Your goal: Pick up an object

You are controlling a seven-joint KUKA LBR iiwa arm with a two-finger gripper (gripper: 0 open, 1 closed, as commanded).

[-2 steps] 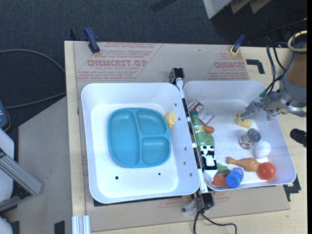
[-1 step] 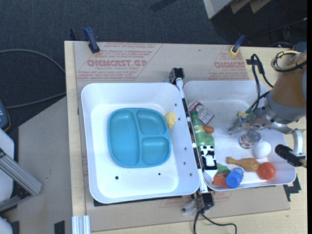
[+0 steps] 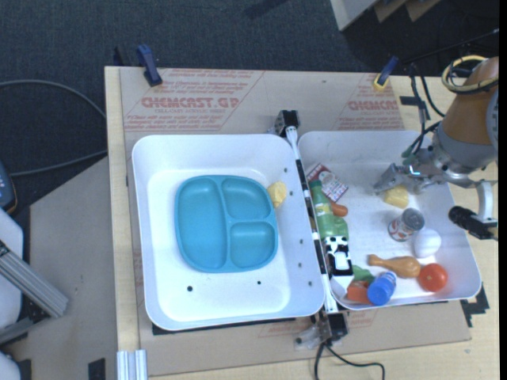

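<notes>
My gripper (image 3: pixel 402 178) hangs over the upper middle of the right bin (image 3: pixel 360 150), at the end of the grey arm with its orange band (image 3: pixel 469 117) coming in from the right. A small yellow object (image 3: pixel 396 198) lies directly below and in front of it, very close or touching. Just beyond that are a small can (image 3: pixel 405 225) and a white ball (image 3: pixel 428 244). Nothing is visibly lifted off the bin floor.
Along the right bin's front lie a tan drumstick shape (image 3: pixel 397 265), a red tomato (image 3: pixel 432 277) and a blue cup (image 3: pixel 382 289). A green bottle (image 3: pixel 323 207) lies along its left wall. The left bin (image 3: pixel 158 165) holds a blue divided plate (image 3: pixel 226 222) and a yellow piece (image 3: pixel 278 194).
</notes>
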